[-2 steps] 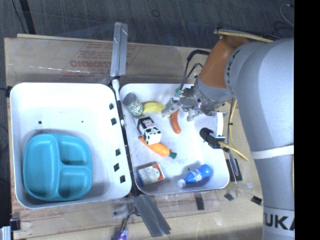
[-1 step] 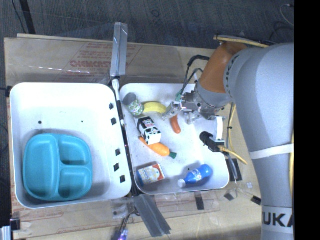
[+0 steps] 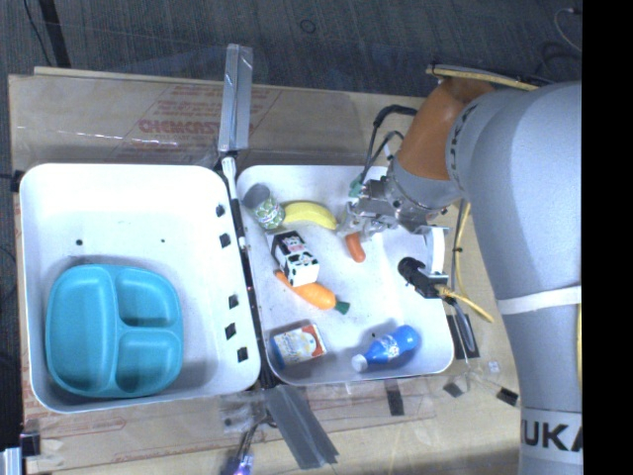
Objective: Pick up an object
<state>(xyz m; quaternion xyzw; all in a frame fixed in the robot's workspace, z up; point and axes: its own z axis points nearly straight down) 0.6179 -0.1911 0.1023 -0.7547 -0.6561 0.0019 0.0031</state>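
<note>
You are looking at open floor in the right bin centre; the banana is blocking eleven o'clock, the carrot nine, the blue bottle five.

the light is even and fairly bright from overhead, whitest on the two bins. the left bin floor is nearly washed out, with a soft grey shadow below the blue tray. a pale glare streaks the table along its far edge. small soft shadows sit close under the banana and the blue bottle. the dark floor at the top is dim and grainy. edges look slightly soft throughout, and the arm at right is smooth, low in detail.
</note>
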